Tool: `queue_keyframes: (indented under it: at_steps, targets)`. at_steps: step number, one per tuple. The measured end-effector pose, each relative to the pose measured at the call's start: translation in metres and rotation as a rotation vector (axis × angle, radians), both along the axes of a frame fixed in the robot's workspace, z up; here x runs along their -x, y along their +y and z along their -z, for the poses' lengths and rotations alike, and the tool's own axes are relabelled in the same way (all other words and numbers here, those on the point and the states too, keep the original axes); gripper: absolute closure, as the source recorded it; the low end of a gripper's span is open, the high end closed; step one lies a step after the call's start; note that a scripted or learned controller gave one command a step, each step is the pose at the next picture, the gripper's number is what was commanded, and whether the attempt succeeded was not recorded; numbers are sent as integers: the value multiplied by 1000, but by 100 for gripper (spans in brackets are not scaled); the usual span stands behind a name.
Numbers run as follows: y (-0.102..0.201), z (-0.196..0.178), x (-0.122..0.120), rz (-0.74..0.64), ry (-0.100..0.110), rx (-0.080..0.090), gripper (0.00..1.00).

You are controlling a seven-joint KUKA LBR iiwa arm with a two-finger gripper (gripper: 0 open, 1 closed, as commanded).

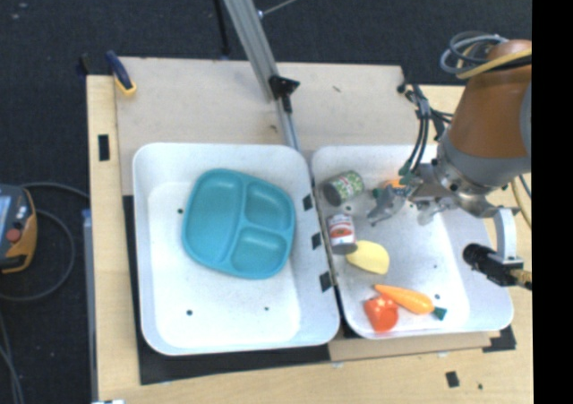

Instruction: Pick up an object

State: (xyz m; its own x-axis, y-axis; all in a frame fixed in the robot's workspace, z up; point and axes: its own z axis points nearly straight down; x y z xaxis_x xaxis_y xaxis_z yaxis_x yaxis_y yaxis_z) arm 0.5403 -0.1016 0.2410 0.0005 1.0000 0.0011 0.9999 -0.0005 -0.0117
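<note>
My gripper point(383, 208) hangs over the middle of the right bin point(466, 304), open with nothing between its fingers. A green can point(345, 185) lies on its side just left of it, near the bin's back left corner. A small can with a red and white label point(341, 232) lies below that. A yellow lemon-like object point(369, 257) rests in front of the gripper. Toward the front edge lie an orange carrot point(407, 297) and a red pepper-like object point(381, 313).
The left bin point(161, 322) holds a blue sectioned plate point(239, 223). A metal pole point(260, 44) slants across the back of the bench to the divide between the bins. Cables run down the arm's left side point(421, 138).
</note>
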Motion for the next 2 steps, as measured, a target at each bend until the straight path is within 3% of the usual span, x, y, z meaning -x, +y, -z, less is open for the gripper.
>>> queue_keyframes:
  at_steps: [1, 2]
  targets:
    - [0, -7, -2, -3, -13, 2, 0]
    - [-2, 57, 1, 0, -6, 2, 0]
